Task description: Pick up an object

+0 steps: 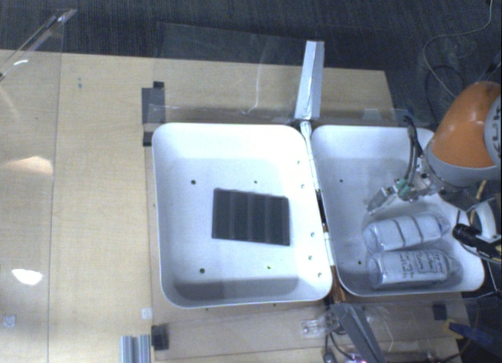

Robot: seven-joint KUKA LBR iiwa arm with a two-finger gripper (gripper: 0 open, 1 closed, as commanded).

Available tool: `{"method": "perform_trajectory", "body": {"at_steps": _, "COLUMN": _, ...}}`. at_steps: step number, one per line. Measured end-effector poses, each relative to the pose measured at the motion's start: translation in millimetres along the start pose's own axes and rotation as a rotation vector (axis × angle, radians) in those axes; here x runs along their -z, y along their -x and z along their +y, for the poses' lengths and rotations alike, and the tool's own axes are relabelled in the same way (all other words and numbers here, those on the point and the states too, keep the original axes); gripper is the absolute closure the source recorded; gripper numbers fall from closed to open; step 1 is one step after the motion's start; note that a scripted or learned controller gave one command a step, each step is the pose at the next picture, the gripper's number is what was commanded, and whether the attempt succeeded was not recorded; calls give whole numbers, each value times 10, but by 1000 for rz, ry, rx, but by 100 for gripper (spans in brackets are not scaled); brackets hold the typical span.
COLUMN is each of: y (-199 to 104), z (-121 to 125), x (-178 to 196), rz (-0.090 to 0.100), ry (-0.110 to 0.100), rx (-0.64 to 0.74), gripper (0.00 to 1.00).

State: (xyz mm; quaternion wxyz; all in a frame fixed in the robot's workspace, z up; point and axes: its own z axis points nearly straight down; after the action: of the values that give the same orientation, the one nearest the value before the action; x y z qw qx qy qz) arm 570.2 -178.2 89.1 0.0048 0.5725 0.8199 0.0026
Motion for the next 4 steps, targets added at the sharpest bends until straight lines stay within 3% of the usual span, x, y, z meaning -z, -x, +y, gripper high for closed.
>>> {"method": "perform_trajectory", "body": {"at_steps": 1, "y": -75, "z": -384, "x": 70, "rz": -21, "ry": 32, "rx": 157, "gripper": 0}}
{"method": "perform_trajectory", "body": {"at_steps": 2, "y": -195, "z": 172, "x": 1016, "rz": 1, "ry": -2, "rx": 86, "gripper": 0}}
{"method": "perform_trajectory", "body": {"at_steps": 3, "y": -153, "z": -262, "x": 134, "rz": -7, "ry": 8, "rx": 132, "gripper": 0}}
{"method": "perform_trajectory", "body": {"at_steps": 4, "y": 88, "z": -563, "x": 1066, "rz": 0, "ry": -2, "rx": 92, "gripper": 0}}
